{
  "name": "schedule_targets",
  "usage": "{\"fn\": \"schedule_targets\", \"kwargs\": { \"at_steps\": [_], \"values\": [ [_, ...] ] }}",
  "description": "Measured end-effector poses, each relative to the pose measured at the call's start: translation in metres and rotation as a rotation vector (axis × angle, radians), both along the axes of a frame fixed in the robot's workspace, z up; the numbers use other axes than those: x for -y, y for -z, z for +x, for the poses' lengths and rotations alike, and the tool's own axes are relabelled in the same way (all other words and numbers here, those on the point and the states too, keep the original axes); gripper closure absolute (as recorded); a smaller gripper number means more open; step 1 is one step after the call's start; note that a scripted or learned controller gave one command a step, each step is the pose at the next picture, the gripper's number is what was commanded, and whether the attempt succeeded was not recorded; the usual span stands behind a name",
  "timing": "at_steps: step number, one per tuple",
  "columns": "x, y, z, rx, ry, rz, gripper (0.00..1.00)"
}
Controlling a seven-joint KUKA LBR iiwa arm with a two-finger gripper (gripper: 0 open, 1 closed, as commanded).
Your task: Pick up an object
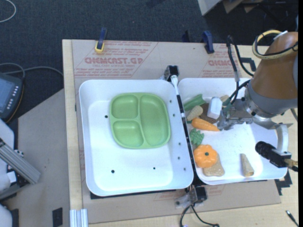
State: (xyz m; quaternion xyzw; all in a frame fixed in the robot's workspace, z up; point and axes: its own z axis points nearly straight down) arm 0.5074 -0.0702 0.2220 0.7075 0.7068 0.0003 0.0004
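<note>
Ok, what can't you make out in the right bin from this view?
All in the camera view:
Right bin, back right corner: covered by the arm.
Whether the tool touches the carrot: too small, and the wrist is in the way.
White item by the tool: too blurred to identify.
Tan piece: partly overlapped by the orange pumpkin.
</note>
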Motion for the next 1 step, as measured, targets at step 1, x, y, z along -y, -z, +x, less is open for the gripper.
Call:
{"fn": "schedule_targets", "kwargs": {
  "at_steps": [1],
  "values": [
    [-0.0006,0.0034,0.0091,0.001,-0.002,0.000,1.00]
  ]
}}
